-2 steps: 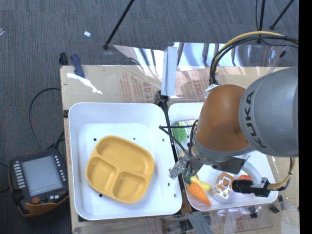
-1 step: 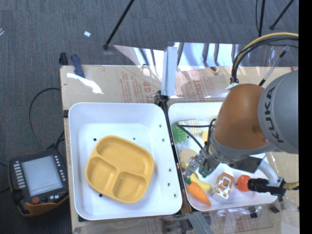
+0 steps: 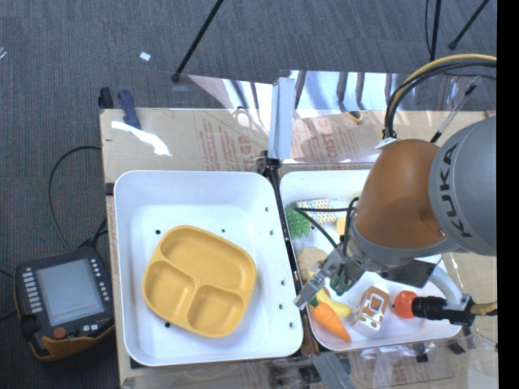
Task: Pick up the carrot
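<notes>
The tray (image 3: 199, 279) lies in the left bin (image 3: 130, 217), well apart from the carrot (image 3: 331, 320) and out of the arm's way. The carrot rests near the front edge of the right bin (image 3: 357, 343), tip toward the front, with a yellow piece (image 3: 334, 305) touching its upper end. The gripper (image 3: 331, 280) hangs just above and behind the carrot, likely lined up for a descent; whether its claw is apart or together cannot be told from here. Right of the carrot sit a small carton (image 3: 372, 309) and a tomato (image 3: 404, 304), close enough to crowd a grasp.

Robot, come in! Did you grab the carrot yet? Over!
Gripper low over right bin. Carrot lies loose, not grabbed. Yellow piece touching it.
</notes>
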Controlling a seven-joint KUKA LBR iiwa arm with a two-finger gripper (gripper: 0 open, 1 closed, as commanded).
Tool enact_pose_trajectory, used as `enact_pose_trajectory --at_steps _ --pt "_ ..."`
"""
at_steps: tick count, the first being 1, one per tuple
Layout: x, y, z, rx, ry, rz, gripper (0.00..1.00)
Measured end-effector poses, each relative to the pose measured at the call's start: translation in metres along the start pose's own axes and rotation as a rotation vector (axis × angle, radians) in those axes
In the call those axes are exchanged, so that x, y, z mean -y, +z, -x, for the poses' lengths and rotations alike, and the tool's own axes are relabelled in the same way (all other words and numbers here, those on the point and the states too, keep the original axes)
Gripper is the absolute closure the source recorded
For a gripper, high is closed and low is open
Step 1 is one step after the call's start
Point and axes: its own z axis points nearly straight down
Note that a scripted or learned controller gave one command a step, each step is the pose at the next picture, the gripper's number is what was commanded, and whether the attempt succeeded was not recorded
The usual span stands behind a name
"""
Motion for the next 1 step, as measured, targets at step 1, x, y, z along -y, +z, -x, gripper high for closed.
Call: enact_pose_trajectory --at_steps 1 --pt "-0.0397 -0.0090 -0.0468 0.001 0.087 0.000 0.00"
